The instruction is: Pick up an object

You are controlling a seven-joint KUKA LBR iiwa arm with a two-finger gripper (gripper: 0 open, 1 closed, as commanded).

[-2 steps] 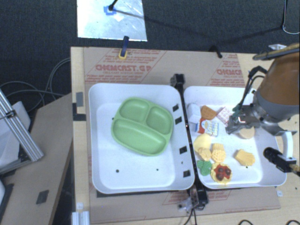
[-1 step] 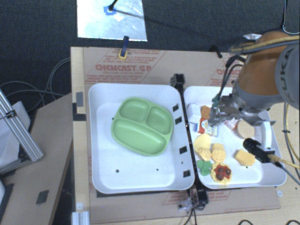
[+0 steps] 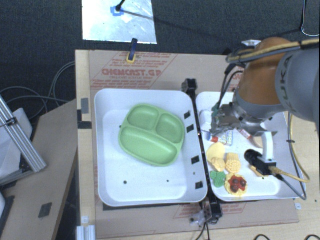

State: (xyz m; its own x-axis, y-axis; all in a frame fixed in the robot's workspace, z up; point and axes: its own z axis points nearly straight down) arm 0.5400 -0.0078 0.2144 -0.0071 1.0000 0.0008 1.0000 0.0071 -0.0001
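A robotics lab: white bins [image 3: 107, 184] on a cardboard-topped bench [image 3: 135, 69], loose cables [image 3: 55, 84], aluminium framing [image 3: 20, 139].

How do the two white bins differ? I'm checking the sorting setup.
The left bin holds one large green divided plate; the right bin holds several small toy foods clustered together. The arm reaches over the right bin, not over the left bin. Both are shallow and white.

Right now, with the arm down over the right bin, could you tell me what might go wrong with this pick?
The toy foods lie packed together in the right bin, so the pincer may nudge neighbours or lift nothing. It works close to the divider between bins, so it might clip it.
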